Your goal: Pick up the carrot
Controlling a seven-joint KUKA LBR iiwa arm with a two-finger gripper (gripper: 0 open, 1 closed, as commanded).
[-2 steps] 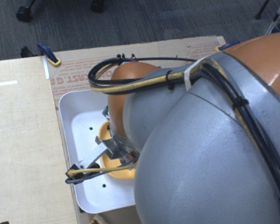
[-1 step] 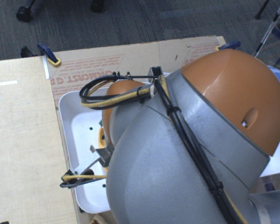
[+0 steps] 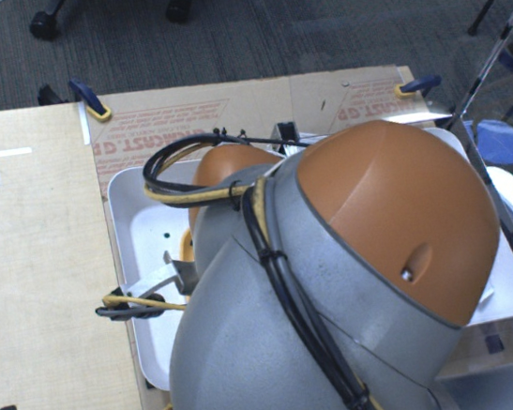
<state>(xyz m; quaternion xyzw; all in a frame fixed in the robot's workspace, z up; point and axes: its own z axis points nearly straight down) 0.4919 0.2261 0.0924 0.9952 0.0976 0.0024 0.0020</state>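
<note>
Carrot (image 3: 186, 247): prob that small orange sliver in the left bin (image 3: 136, 226), peeking out right at the edge of the arm (image 3: 347, 310), can't be sure tbh. The arm's big grey body w/ orange cap sits over most of both bins. Jaws are somewhere under it, can't tell if wide or narrow. Black & yellow cables (image 3: 185, 167) loop over the bin's far side. Blue/yellow clamps (image 3: 90, 99) pin cardboard on the tabletop (image 3: 39, 277).

Arm (image 3: 344, 291) bulk covers most of both bins; left bin (image 3: 137, 263) shows a strip of floor and wall. Orange sliver (image 3: 187, 247) at arm's edge, too little to identify. Bin contents hidden
</note>
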